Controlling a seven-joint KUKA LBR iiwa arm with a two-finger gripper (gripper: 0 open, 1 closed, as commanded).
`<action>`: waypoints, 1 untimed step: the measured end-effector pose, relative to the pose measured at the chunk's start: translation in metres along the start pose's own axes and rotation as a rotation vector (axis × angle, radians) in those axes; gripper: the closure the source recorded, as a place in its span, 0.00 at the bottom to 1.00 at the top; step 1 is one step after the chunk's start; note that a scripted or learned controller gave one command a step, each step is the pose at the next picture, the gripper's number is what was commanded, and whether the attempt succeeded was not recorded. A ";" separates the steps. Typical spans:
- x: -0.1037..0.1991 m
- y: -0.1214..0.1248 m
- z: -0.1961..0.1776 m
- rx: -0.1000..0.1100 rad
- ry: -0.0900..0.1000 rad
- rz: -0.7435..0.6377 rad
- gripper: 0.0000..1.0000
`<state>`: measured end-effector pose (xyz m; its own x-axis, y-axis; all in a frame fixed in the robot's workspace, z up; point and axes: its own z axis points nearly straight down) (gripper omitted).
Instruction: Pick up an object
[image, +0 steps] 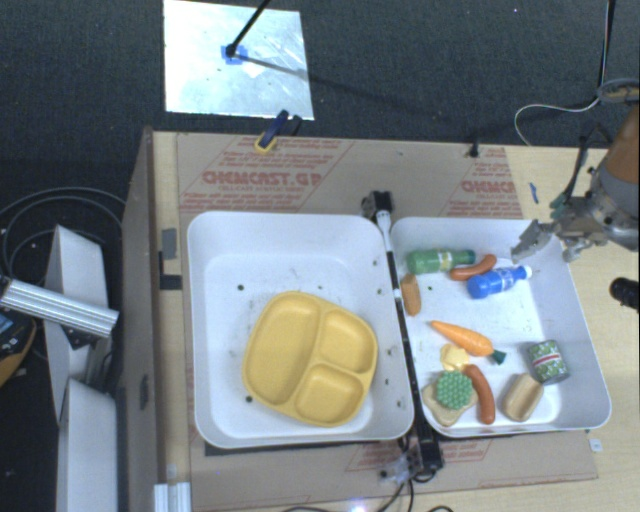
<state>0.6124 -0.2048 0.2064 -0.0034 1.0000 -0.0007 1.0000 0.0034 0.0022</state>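
The approach is judged to be the step in hand: nothing is seen between the fingers, and the gripper (545, 240) is held above the upper right edge of the right bin (585, 330), close to its rim. Its fingers appear slightly spread, one pointing down and left toward the bin, though the gap is small in the picture and the other finger is hard to make out.

No single object is named by the task, so any piece in the right bin may serve. Nearest the gripper, just below and to its left, a blue bottle (497, 281) is lying on its side. Touching it on the far side is a red sausage (473, 266), and beyond that a green bottle (438, 261). Farther below the gripper a carrot (463, 338) is lying well apart from those; lower still are a green can (547, 361), a bread roll (521, 397), a second sausage (481, 392) and a broccoli piece (452, 390). The left bin (215, 300), far from the gripper, carries a yellow tray (310, 356).

For the next move, a descent over the blue bottle would be called for, with the fingers set across its narrow width and kept off the touching sausage.

Most of the arm is cut off at the frame edge. Whether the broccoli lies on another piece cannot be told.
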 end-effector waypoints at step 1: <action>0.053 0.037 0.055 0.001 0.001 -0.002 0.00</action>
<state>0.6491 -0.1520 0.1511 -0.0049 1.0000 0.0005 1.0000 0.0049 0.0014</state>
